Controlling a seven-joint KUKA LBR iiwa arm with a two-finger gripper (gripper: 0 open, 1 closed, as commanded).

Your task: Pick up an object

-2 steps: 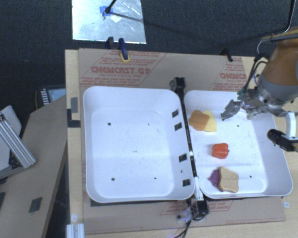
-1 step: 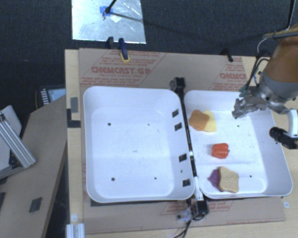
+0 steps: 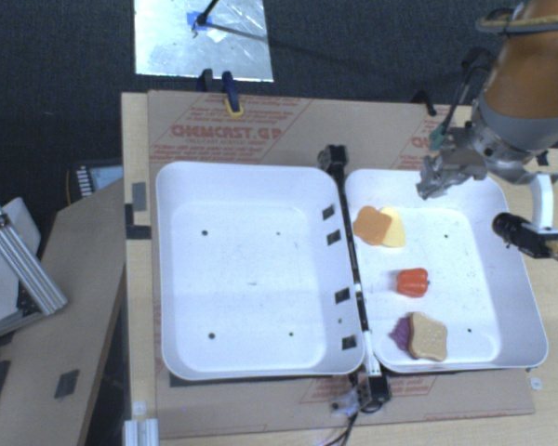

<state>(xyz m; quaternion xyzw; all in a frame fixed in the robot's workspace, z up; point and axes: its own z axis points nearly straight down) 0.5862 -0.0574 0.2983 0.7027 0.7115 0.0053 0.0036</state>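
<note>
The arm's gripper [image 3: 434, 186] is hanging over the far edge of the right bin [image 3: 511, 277], with nothing visibly between its jaws; how far they are parted cannot be told. In that bin an orange-and-yellow piece [image 3: 379, 227] is lying near the far left corner, a red pepper [image 3: 412, 282] is sitting mid-bin, and a tan bread slice [image 3: 429, 338] is resting against a purple item [image 3: 403, 331] near the front edge. The left bin [image 3: 251, 268] is sitting alongside.

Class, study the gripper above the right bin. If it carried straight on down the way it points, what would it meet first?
Probably the bare white floor at the back of the right bin. The gripper points down there; the orange and yellow piece lies off to its left. Depth is hard to judge.
</note>
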